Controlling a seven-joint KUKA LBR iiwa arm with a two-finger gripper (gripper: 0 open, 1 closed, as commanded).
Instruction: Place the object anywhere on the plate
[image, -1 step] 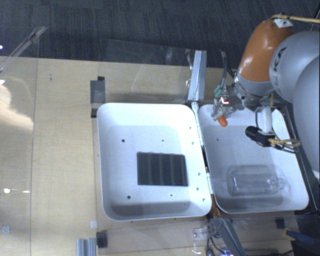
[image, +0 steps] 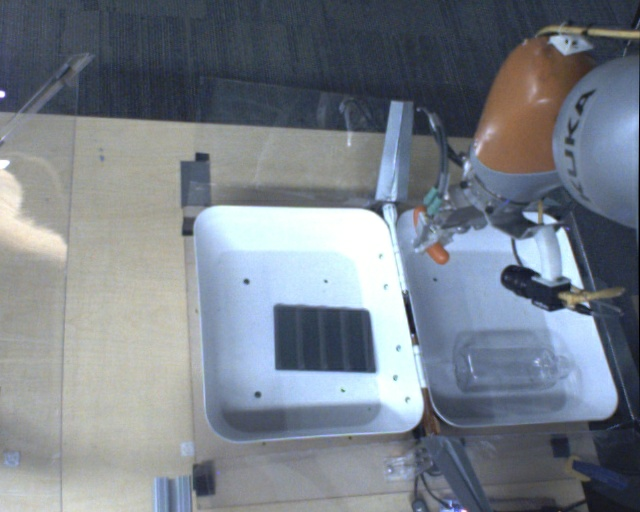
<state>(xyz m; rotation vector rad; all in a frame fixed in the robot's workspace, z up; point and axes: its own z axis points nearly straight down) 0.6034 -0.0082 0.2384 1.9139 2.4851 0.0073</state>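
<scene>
Finds the gripper (image: 437, 238) over the 11 o'clock corner of the right bin (image: 470, 310), close to the wall shared with the left bin (image: 240, 300). Shows an orange piece (image: 438, 255) right at the gripper's tip, on its 6 o'clock side. Cannot tell whether the gripper is apart, together or clamped on it. Takes the orange piece as the likely object, though a clear bottle (image: 505, 365) also lies in the right bin toward 5 o'clock, long axis 9 to 3. Puts the dark ridged plate (image: 323, 338) in the left bin, between 7 and 8 o'clock from the gripper, across the shared wall.
</scene>
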